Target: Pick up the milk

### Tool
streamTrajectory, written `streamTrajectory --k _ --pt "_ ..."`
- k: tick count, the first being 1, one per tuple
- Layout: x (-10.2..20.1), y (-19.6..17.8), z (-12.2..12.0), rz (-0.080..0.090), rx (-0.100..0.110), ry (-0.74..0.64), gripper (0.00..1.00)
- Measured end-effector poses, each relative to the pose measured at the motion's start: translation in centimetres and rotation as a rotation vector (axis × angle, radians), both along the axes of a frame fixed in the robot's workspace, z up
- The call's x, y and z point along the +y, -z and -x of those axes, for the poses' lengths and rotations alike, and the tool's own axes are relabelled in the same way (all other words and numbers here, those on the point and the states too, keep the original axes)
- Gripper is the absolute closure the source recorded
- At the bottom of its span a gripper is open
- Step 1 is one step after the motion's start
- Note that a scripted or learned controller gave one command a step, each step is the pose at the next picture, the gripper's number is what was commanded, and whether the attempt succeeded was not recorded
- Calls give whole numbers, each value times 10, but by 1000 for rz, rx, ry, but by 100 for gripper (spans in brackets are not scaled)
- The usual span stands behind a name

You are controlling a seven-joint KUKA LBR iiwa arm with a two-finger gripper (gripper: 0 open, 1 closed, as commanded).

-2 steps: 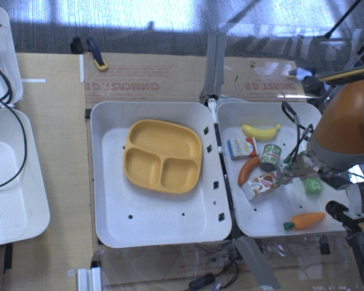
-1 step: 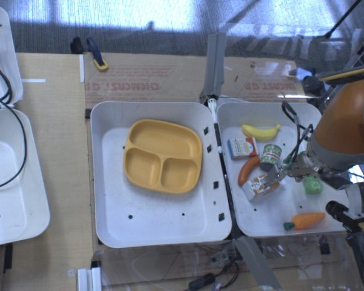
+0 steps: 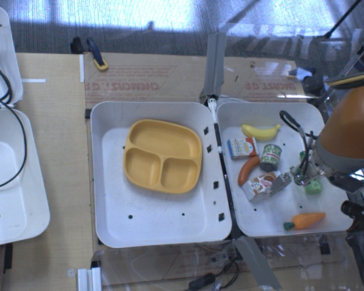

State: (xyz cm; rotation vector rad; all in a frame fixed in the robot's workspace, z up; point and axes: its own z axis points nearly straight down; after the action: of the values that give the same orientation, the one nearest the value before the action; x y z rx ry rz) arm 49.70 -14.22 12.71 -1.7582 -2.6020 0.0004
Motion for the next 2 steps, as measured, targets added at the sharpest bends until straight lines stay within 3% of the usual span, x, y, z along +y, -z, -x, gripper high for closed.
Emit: streamTrajectory --k 1,2 --pt "15 22 -67 2 -19 -89 0" --pt "16 6 -71 0 -33 -86 100"
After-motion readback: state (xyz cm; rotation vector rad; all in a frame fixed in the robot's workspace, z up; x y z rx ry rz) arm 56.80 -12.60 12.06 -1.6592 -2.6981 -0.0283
